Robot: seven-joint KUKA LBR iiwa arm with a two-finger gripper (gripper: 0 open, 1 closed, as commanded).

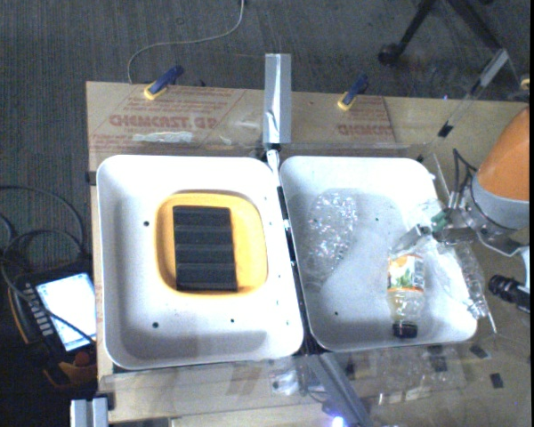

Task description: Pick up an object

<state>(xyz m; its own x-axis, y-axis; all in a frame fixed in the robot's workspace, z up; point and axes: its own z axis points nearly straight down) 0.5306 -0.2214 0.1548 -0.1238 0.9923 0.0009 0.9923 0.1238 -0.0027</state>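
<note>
Clear plastic bottle [406, 294] lies in the right bin [356, 327]; whether the end effector [443, 223] grips anything cannot be told.

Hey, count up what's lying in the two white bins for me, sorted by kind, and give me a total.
Yellow tray with black ridged insert, left bin: 1
Clear plastic bottle with black cap, right bin: 1
Clear crumpled plastic wrap, right bin: 1
Total: 3
</note>
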